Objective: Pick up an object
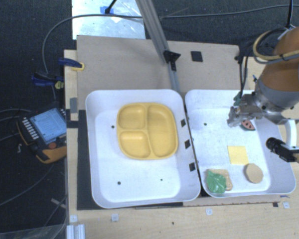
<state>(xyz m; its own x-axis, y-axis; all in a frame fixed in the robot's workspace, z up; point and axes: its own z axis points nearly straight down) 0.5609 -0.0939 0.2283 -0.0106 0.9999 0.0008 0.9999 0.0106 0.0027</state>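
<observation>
The end effector (245, 117) hangs low in the right bin (209, 133), over a small red piece (249, 126) near the far wall, likely the pick target. Whether it grips anything cannot be told, its tip being hidden by the wrist. A yellow square (237, 154), a tan disc (253, 173) and a green piece (218, 180) lie nearer, well apart, while the yellow tray (147, 131) sits in the left bin (104, 173), so nothing crowds the approach.

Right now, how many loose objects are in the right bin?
4. Yellow square mid-bin, tan round piece near the front right corner, green-topped piece at the front left, reddish piece beside the gripper. The arm may hide more.
</observation>
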